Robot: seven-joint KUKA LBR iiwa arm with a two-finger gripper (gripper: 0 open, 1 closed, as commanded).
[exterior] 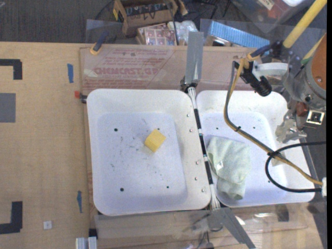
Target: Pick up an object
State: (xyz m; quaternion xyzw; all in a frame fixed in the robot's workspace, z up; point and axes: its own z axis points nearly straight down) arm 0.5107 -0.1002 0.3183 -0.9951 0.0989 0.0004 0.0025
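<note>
The camera looks down at a slant on a brown desk [41, 139] with two white bins side by side. The left bin [98, 108] has a small yellow block [154, 140] near its middle, sitting alone with bare floor all around it. That makes it easy to reach from above. The right bin [259, 191] has a soft pale green cloth [231, 165] bunched up against its left wall, close to the edge where the two bins meet. The cloth is floppy, so it may be harder to lift.

The robot arm [311, 82] comes in from the right and hangs over the right bin's far side. Its hand [291, 129] is above the bin floor, apart from the cloth. I cannot tell how the hand is set, and nothing is seen in it. Black and yellow cables [244, 134] loop over that bin.
</note>
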